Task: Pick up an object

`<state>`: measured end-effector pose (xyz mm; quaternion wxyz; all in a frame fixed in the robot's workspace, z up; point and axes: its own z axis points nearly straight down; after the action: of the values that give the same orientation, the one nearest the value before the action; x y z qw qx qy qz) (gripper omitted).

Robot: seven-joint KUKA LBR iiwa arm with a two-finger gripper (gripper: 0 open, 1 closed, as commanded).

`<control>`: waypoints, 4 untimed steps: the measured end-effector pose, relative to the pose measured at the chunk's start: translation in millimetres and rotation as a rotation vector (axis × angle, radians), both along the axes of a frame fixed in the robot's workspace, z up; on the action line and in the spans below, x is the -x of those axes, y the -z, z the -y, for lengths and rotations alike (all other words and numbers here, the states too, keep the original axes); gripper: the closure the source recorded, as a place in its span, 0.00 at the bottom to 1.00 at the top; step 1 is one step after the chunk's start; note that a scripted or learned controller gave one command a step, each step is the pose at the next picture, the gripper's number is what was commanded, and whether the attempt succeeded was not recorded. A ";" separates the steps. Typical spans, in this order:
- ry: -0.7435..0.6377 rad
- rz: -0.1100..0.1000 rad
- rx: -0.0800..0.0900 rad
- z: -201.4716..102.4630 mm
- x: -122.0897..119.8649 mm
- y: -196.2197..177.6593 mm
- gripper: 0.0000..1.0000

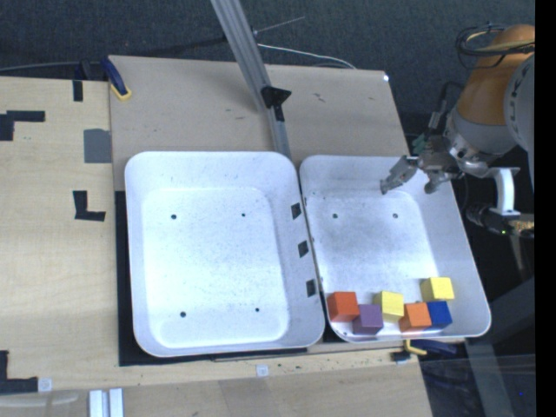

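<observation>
gripper (408, 176): looks open, holding nothing, though small and hard to see | small coloured blocks (393, 306): well below it, untouched | pick not started

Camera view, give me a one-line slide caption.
Gripper open over the right bin's far end; six coloured blocks cluster along its near edge.

Even, soft overhead light, faint shadows, mild graininess, slight softness throughout, no harsh glare.

Arm (499, 76) cropped at right edge, upper links out of frame. Purple block (371, 318) partly masking 1 neighbouring yellow block (392, 303).
</observation>
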<state>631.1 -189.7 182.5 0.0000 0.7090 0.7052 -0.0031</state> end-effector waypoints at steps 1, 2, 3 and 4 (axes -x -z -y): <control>-0.011 0.006 -0.005 -41.9 -37.4 -5.1 0.00; -0.006 0.002 -0.003 -34.2 -30.9 9.6 0.00; -0.013 0.006 -0.006 -107.0 -44.0 -15.0 0.00; -0.001 0.005 0.000 -25.7 -49.9 -30.2 0.00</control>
<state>681.0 -164.0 212.7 0.0019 0.7087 0.7055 -0.0011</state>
